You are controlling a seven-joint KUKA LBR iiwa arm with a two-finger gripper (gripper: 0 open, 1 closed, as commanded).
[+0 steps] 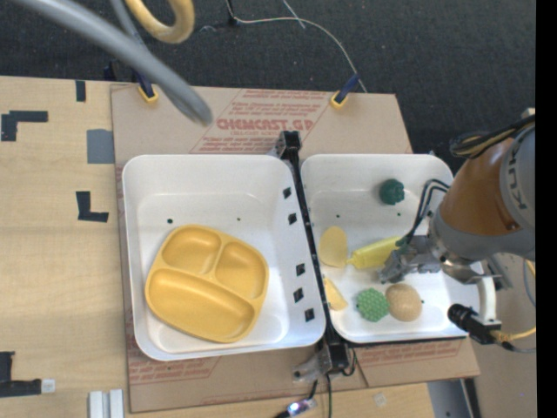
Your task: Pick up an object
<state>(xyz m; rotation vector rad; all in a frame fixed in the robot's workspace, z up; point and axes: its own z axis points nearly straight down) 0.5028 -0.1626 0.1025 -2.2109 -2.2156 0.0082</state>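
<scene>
Down in the right bin [348, 168] the objects sit in a loose cluster, and the closest to the action is the yellow corn-shaped piece [376, 252], lying tilted near the bin's middle with its right end just at the gripper [393, 268]. The gripper is low over the bin floor, dark and compact, right beside that yellow piece, and whether anything is pinched in it cannot be told from this angle (the tips blur into shadow). Just below it rest two more items side by side and touching: a green bumpy ball [372, 304] and a tan potato-like lump [404, 302]. To the left, a pale yellow slice [332, 246] lies flat near the divider, and another small yellow wedge [334, 294] sits lower down against the bin's left wall. Up near the far wall, well apart from the rest, there is a dark green round object [392, 192]. The arm [487, 207] comes in from the right, orange band bright above the grey wrist, cables looping off it. Across the divider, the left bin [139, 177] holds a yellow compartment tray [207, 281], sitting at a slant toward the near side. Both bins rest on a cardboard sheet [252, 120] on the wooden bench [52, 233].
</scene>
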